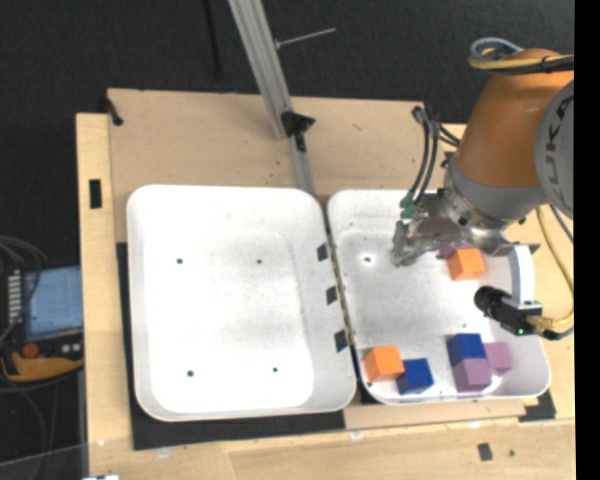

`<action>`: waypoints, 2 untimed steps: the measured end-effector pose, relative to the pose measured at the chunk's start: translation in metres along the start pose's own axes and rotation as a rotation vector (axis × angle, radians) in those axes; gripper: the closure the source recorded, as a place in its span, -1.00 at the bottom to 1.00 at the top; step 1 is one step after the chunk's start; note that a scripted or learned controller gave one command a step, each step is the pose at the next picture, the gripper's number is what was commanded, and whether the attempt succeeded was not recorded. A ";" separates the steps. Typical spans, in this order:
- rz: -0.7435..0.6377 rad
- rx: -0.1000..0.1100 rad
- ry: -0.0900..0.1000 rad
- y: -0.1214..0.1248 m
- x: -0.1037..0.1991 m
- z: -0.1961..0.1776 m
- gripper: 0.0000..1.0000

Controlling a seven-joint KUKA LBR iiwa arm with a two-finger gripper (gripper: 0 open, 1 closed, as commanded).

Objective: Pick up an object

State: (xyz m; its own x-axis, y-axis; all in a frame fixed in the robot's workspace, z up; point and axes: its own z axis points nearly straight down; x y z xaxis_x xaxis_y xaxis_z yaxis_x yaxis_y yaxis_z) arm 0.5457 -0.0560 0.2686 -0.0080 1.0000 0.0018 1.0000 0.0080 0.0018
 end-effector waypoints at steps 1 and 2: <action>0.001 0.002 -0.001 -0.007 0.055 0.015 1.00; 0.000 -0.001 0.000 -0.011 0.104 0.009 1.00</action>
